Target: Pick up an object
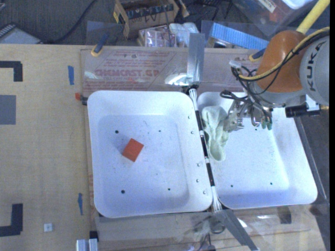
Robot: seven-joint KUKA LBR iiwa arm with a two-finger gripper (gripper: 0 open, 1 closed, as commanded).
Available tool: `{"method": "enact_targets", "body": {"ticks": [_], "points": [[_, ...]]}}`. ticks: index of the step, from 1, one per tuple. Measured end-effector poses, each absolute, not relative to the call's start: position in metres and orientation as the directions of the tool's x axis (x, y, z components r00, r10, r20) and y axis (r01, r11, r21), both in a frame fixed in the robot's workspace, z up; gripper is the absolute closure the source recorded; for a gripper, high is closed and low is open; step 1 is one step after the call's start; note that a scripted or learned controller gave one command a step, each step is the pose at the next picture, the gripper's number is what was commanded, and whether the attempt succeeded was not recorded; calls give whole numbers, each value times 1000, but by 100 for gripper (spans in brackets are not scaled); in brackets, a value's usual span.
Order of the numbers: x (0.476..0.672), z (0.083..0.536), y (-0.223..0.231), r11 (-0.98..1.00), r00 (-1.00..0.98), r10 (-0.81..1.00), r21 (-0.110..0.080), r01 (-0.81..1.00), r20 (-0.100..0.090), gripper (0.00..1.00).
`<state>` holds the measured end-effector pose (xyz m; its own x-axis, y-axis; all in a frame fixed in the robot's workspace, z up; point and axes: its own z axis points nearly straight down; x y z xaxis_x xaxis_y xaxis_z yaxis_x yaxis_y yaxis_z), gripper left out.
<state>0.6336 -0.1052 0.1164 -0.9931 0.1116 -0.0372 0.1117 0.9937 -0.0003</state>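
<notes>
my claw (234,120) hangs over the left part of the right shallow white plastic bin (293,190), its tips at the upper edge of the crumpled pale green cloth (215,132) that lies along the bin's left wall, and i cannot tell whether it is clenched or released. i judge the cloth light, limp and apt to slip or trail, so a bunched ridge near its top is the place to pinch. the small orange block (133,150), stiff and easy to square up on, sits in the left white bin (104,101), well apart from me.
</notes>
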Motion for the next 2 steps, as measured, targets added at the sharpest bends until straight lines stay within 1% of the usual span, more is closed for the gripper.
{"method": "enact_targets", "body": {"ticks": [1,2], "points": [[624,89,-162,965,-965,-263,-5,-263,-14,100],[622,89,-147,990,-990,-143,-2,-143,-11,100]]}}
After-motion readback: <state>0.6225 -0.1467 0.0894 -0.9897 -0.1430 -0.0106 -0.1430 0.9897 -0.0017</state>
